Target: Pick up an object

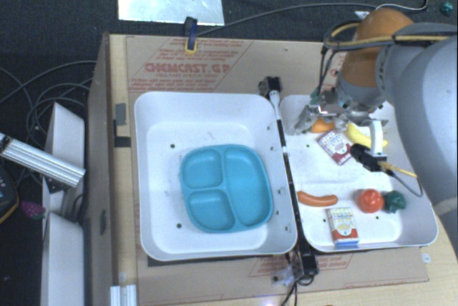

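Crowded right bin [422, 229]; bare floor around blue tray [225, 187].

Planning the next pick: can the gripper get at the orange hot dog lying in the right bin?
Probably yes. The orange hot dog lies alone on bare bin floor, apart from the red tomato and small carton, with nothing above it. The gripper hovers in the same bin.
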`<state>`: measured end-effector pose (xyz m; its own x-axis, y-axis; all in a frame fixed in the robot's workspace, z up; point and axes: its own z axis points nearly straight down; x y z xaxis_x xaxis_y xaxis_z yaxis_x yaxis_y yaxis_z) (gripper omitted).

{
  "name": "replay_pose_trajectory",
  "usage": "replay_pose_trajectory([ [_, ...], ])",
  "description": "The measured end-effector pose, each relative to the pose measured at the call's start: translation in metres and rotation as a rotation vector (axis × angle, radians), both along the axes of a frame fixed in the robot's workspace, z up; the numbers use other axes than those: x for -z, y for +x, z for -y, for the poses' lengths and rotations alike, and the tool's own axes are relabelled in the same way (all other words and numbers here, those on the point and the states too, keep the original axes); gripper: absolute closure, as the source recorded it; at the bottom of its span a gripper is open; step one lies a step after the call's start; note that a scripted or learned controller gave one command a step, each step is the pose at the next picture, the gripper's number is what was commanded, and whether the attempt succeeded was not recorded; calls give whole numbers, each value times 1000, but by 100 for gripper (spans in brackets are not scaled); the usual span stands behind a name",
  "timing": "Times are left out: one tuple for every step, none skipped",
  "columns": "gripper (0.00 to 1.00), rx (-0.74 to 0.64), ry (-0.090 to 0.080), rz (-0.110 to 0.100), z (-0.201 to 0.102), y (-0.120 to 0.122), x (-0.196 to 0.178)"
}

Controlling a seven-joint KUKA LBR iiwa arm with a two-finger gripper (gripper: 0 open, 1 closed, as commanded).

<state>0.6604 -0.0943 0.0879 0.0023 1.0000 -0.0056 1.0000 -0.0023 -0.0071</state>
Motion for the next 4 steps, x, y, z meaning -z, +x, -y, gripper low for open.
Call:
replay_pose_trajectory([
  [0, -3, 3, 9, 59, -25, 3],
  [100, -5, 6, 7, 58, -25, -7],
  [100, -3, 2, 12, 114, -39, -74],
  [0, -4, 4, 10, 113, -39, -73],
])
